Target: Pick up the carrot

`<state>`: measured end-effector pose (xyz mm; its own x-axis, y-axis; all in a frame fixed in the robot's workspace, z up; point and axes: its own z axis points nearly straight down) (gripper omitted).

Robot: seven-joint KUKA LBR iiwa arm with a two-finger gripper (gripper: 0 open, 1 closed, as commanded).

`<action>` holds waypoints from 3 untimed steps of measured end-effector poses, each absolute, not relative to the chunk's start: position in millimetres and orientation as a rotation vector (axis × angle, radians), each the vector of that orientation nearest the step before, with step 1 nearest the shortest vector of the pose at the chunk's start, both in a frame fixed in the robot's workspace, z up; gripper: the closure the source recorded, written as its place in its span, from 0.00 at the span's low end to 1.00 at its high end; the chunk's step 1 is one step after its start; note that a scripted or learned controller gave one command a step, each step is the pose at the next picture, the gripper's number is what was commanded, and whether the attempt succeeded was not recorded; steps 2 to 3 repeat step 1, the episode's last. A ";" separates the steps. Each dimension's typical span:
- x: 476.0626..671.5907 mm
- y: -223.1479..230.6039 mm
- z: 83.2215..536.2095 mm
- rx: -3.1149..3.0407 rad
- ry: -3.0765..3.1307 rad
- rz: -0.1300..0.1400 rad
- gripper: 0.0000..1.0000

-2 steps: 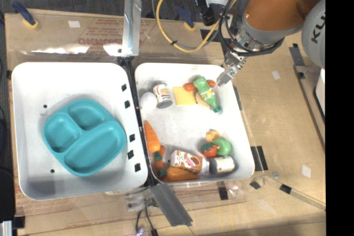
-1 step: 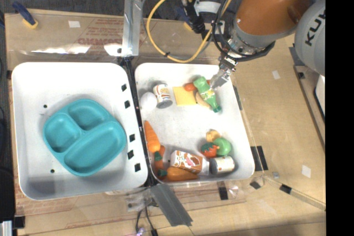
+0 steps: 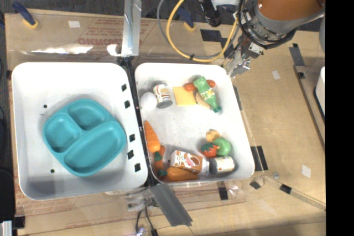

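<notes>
The gripper hung above the right bin's upper right corner; whether its fingers were spread could not be told. The carrot lay lower left, against the bin's left wall, its long axis near-vertical in frame.

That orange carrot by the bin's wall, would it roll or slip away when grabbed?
Probably. The carrot looks smooth and tapered, so fingers might slide toward its thin end. It lies against the right bin's left wall, which should stop rolling that way. It looks like a stiff plastic toy, likely light.
</notes>
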<state>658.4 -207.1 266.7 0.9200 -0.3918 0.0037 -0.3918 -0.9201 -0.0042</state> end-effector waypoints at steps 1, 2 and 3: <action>658.4 -206.2 258.1 -3.123 0.301 -0.006 1.00; 658.4 -206.2 258.1 -3.123 0.301 -0.006 1.00; 658.4 -206.2 258.1 -3.123 0.301 -0.006 1.00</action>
